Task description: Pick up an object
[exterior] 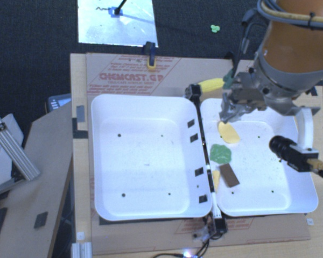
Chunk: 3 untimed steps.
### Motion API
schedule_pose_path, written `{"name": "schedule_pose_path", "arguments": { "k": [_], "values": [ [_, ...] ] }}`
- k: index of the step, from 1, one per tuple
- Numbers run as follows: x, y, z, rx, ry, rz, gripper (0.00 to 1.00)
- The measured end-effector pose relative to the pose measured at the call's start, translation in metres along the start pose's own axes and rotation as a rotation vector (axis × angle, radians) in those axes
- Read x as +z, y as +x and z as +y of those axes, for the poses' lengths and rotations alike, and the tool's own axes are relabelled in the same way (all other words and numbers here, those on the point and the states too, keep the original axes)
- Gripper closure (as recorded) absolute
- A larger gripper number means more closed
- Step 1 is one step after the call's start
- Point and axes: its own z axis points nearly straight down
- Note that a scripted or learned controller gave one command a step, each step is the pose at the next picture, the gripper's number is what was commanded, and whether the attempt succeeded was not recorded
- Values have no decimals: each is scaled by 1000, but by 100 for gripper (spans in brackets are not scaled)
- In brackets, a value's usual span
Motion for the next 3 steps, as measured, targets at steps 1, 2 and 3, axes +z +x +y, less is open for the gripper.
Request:
{"name": "schedule_pose_path", "arguments": {
  "k": [1,2,3],
  "values": [
    [-107,10,2,0,-2,0,100],
    [-10,81,0,-5,21,-4,100],
    [-106,92,2,-1,2,2,100]
  ]
}}
